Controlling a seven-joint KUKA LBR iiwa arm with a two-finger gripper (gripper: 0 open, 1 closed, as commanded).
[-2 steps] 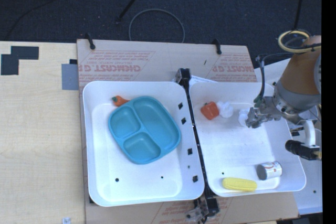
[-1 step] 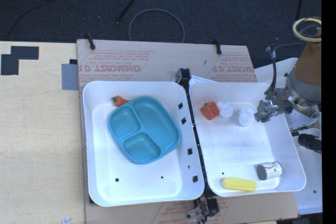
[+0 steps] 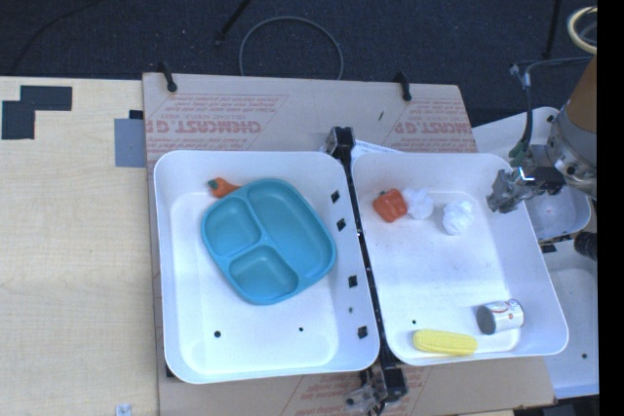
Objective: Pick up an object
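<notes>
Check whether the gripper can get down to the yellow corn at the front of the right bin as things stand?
Probably yes. The gripper sits at the right bin's far right edge, and the corn lies uncovered along the near wall. The small can beside it and the wall itself could crowd the approach.

left bin: plain white
right bin: plain white
divided plate: turquoise blue
small piece by the plate: orange with a green tip
lumpy piece: orange-red
two crumpled lumps: white
corn cob: yellow
can: white, red marking, dark grey end
cardboard sheet: tan, red lettering
table: pale wood grain
pincer: grey metal
</notes>
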